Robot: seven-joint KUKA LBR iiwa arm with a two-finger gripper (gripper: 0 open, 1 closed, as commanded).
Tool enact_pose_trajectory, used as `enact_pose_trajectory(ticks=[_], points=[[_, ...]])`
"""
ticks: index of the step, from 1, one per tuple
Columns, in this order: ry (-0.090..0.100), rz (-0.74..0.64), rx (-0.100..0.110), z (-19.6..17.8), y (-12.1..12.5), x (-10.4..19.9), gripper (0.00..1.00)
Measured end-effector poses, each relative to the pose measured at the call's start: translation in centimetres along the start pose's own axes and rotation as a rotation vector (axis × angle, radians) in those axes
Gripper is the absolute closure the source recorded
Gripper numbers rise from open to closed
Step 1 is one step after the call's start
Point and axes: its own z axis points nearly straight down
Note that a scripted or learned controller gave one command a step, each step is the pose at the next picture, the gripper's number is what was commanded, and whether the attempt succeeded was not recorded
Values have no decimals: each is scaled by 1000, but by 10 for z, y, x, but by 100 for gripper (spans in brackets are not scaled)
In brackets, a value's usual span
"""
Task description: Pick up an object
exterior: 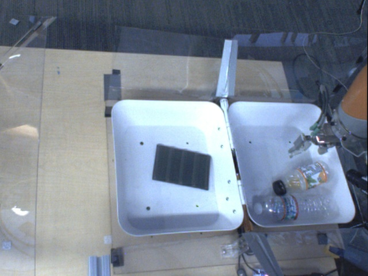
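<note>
In the right bin [259,125] lie two plastic bottles on their sides. The small bottle [305,178], with a black cap and an orange and green label, is near the middle right. Along the front wall rests a larger clear bottle [290,207] with a blue label. My gripper [309,145] hangs over the right side of this bin, just above and behind the small bottle. It is open, with nothing between its fingers [297,145]. The arm's orange band [355,99] shows at the right edge.
The left bin [132,119] holds a flat dark ribbed rectangular pad [181,166] near its middle. A grey metal post [226,68] stands behind the seam between the bins. Cables run behind the right bin.
</note>
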Motion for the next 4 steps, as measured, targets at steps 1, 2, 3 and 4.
enact_pose_trajectory(ticks=[1, 2, 3, 4], points=[[-3, -97, -10, 67, -53, -2, 0], [-7, -197, -14, 66, -66, 11, 0], [-1, -44, -3, 55, -70, -2, 0], [-3, -177, -14, 66, -62, 81, 0]])
